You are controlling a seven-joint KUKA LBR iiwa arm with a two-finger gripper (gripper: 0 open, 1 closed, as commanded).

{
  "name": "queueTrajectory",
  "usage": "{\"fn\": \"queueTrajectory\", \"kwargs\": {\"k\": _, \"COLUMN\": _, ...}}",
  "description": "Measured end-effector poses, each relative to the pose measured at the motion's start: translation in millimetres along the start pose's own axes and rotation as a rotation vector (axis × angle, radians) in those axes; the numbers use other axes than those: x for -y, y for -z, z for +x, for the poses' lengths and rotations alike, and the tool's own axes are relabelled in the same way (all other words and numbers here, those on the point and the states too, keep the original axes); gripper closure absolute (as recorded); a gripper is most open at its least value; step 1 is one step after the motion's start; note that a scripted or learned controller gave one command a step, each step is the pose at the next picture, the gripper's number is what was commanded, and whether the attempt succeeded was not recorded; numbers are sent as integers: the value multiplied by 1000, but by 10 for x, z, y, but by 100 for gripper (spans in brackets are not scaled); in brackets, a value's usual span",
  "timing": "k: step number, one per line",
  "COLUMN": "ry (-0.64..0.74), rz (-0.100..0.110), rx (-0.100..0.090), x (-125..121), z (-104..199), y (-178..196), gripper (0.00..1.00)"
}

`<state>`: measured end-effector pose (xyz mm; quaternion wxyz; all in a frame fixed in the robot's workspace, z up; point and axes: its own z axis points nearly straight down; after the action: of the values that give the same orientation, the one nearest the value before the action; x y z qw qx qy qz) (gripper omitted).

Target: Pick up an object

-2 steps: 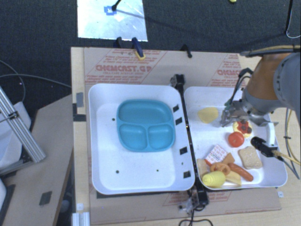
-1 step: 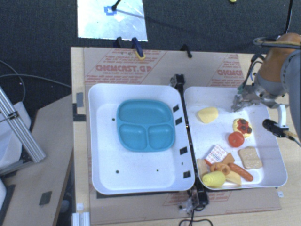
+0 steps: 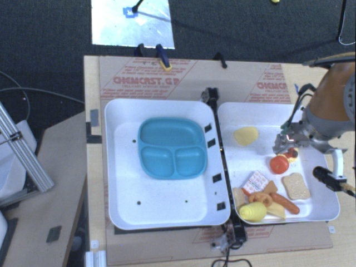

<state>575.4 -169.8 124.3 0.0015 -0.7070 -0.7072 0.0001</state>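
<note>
Cardboard sheet [image 3: 167, 77] under both bins, printed "CHEMCAST GP" in red at far left of the gripper and again, partly cut off, just behind it. Left bin [image 3: 122, 204] well to the gripper's left, holding a blue three-compartment tray [image 3: 169, 148]. Right bin [image 3: 322, 210] lies under the gripper. Arm [image 3: 334, 102] reaches in from the right, orange band above the wrist. Gripper [image 3: 286, 144] low over the right bin; cannot tell the finger state.

Toy food in the right bin: bread slice [image 3: 295, 186] in front and slightly right of the gripper; yellow pale piece [image 3: 246, 135] to its left; lemon-like yellow fruit [image 3: 253, 211] front left; hot dog [image 3: 283, 203] in front; tomato [image 3: 279, 164] just below the gripper, near touching; small red-and-white printed packet [image 3: 256, 181] front left, print unreadable.
</note>
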Motion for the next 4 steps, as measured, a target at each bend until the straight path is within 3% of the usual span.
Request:
{"fn": "queueTrajectory", "kwargs": {"k": 1, "ry": -4, "rz": -4, "rx": 5, "x": 578, "z": -330, "y": 429, "gripper": 100}}
{"fn": "queueTrajectory", "kwargs": {"k": 2, "ry": -2, "rz": -2, "rx": 3, "x": 901, "z": -375, "y": 502, "gripper": 100}}
{"fn": "queueTrajectory", "kwargs": {"k": 3, "ry": 2, "rz": -7, "rx": 4, "x": 873, "z": -369, "y": 610, "gripper": 100}}
{"fn": "queueTrajectory", "kwargs": {"k": 4, "ry": 9, "rz": -17, "rx": 7, "x": -65, "z": -353, "y": 1193, "gripper": 100}}
